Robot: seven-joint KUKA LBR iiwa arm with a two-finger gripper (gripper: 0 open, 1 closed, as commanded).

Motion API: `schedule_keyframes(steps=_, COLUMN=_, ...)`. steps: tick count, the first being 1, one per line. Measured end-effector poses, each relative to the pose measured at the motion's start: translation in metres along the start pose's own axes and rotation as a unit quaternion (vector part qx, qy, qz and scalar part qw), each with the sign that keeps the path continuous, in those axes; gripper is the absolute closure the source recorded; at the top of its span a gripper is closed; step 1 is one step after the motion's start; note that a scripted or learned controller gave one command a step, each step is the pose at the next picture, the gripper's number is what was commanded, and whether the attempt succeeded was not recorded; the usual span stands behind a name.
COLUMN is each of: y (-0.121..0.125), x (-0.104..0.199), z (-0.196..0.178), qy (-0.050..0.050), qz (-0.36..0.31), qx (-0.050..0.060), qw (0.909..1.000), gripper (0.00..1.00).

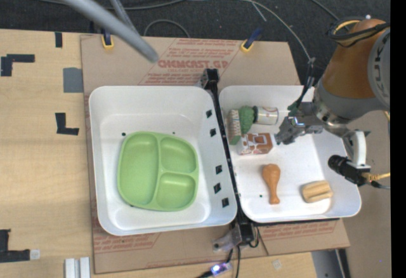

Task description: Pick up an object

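Gripper (287,134) over right bin (346,207), fingers' state: can't tell. Drumstick (272,183) lies mid-bin, long axis near-vertical in view, fat end up, apart from gripper.

A: Where is open floor around the pincer (287,132)?

B: Below it, a bare strip of the right bin (288,204) runs between the drumstick (272,183) and the bread roll (316,191), which lie apart.

A: And what blocks it?

B: Just to its left sits a patterned card (255,142); above that, a green brush (243,119) and a small bottle (266,115) crowd the divider (219,137). Far left, beyond the divider, a green tray (158,171) covers most of the left bin (101,143), leaving margins along its walls.
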State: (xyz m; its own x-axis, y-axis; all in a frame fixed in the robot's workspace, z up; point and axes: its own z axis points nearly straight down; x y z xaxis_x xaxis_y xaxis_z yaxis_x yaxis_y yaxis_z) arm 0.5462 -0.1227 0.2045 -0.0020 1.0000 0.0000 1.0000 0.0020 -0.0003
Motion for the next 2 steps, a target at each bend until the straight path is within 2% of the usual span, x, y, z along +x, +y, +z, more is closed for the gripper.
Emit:
schedule_keyframes(steps=1, y=0.001, x=0.0, z=-0.02, qy=0.0, qz=0.0, qx=0.001, qw=1.0, gripper=1.0)
schedule_keyframes(steps=2, y=0.007, x=0.06, z=-0.012, qy=0.001, qz=-0.002, qx=0.003, qw=1.0, gripper=1.0)
